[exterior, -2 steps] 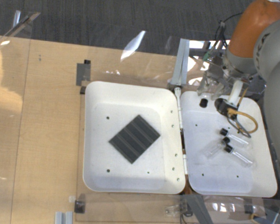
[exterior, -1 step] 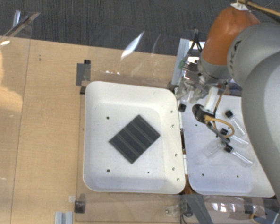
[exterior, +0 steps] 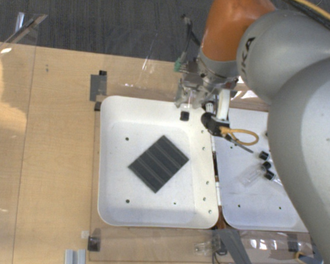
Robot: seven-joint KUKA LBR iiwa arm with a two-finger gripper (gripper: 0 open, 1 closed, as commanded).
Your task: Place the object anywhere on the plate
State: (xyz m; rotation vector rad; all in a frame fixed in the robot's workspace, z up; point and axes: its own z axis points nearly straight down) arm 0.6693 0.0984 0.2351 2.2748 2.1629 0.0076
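Note:
A dark grey ribbed square plate point(exterior: 158, 163) lies turned like a diamond in the middle of the left white bin point(exterior: 111, 203). My gripper point(exterior: 185, 108) hangs over the far edge of that bin, up and to the right of the plate. It is shut on a small black block point(exterior: 184, 116), which shows at its fingertips above the bin's far wall. The block is well clear of the plate and not touching it.
The right white bin point(exterior: 260, 215) holds two small black pieces point(exterior: 264, 156) point(exterior: 269, 174) and a clear plastic piece point(exterior: 250, 177). A raised rim point(exterior: 214, 159) separates the two bins. The arm's big grey body covers the upper right. Black clamps stand at the left bin's corners.

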